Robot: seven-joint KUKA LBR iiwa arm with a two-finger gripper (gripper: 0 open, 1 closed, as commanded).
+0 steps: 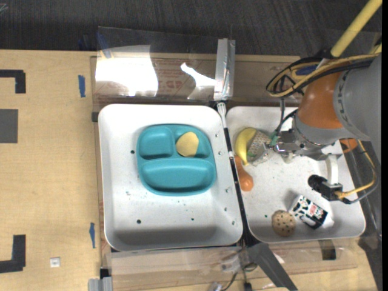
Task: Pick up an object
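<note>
Two white bins on a pale wooden bench, dark carpet beyond its far edge.

The left bin (115, 180) holds one teal divided tray (176, 168), with one yellow lump (187, 143) in the tray's far right compartment. The right bin (354, 214) holds one yellow banana (242, 143) at its far left, one orange carrot (245, 179) against the left wall, one speckled tan ball (282, 222) and, just right of it, one black-and-white box (310, 211) near the front. The gripper (262, 147) reaches in from the right, its tip against the banana; whether its fingers are parted or clenched I cannot tell. Blue tape marks dot the bench at left.
</note>
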